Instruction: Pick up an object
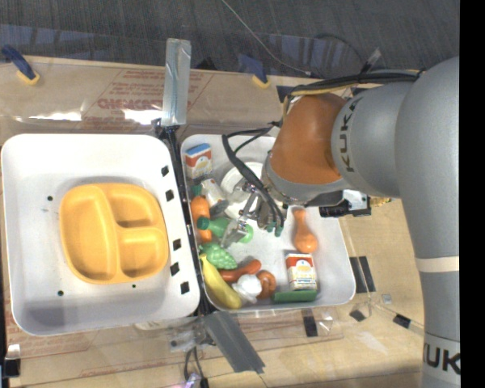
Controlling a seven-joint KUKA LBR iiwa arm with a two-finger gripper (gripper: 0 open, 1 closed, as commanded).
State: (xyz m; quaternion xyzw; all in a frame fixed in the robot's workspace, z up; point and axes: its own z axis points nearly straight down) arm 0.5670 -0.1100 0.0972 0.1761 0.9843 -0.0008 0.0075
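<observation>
My gripper (244, 223) reaches low into the right bin (339, 269), under the orange band of the arm (307, 140). Its tip sits over a green toy (215, 227) and beside an orange fruit (200, 209). Around it lie toy foods: a banana (219, 286), a leafy green piece (220, 257), a red sausage-like piece (242, 268), a tomato (267, 281), a small labelled jar (302, 272), an orange drumstick shape (304, 231), a green cucumber (296, 296) and a small carton (198, 162). I see nothing clearly held.
The left bin (32, 176) holds a yellow divided plate (113, 231). The arm's body covers the right bin's upper right part. Black cables (242, 148) loop over the bin's far side. The divider between the bins (178, 217) runs just left of the gripper.
</observation>
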